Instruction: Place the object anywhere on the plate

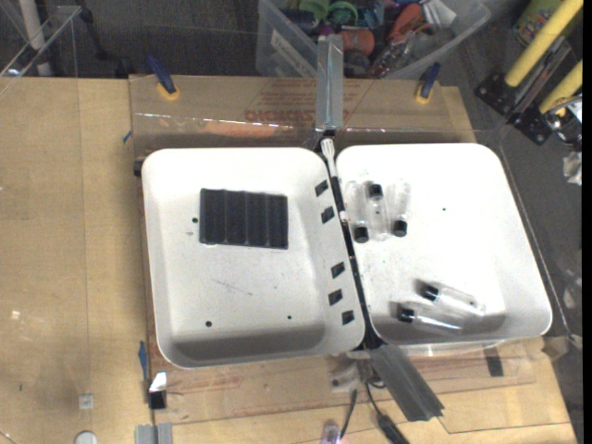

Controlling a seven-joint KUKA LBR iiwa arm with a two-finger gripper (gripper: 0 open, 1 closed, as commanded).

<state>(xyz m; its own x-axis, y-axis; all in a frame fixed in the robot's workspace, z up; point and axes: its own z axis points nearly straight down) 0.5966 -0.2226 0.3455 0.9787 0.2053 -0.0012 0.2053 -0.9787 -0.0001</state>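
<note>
Two shallow white bins sit side by side on the wooden bench, occupying the centre of the frame.

1. Left bin: the plate lies flat on the floor in the upper-left part of this bin. It is a black rectangle with ribs running top to bottom. A few small dark specks dot the white floor around it, and nothing rests on the plate.

2. Divider: a thin strip where the two bins meet, marked with a row of small black tabs on its left side.

3. Right bin: the task objects lie here (all are clear vials with black caps).
   - The upper vials form a loose cluster of about three in the upper-left part of this bin, just beside the divider.
   - The lower vials are two pieces lying on their sides, close together, near the bottom edge of the bin.

All vials are well apart from the plate.

4. Background: a clear tub of coloured items stands at upper centre, and a yellow tube crosses the upper right.
</note>
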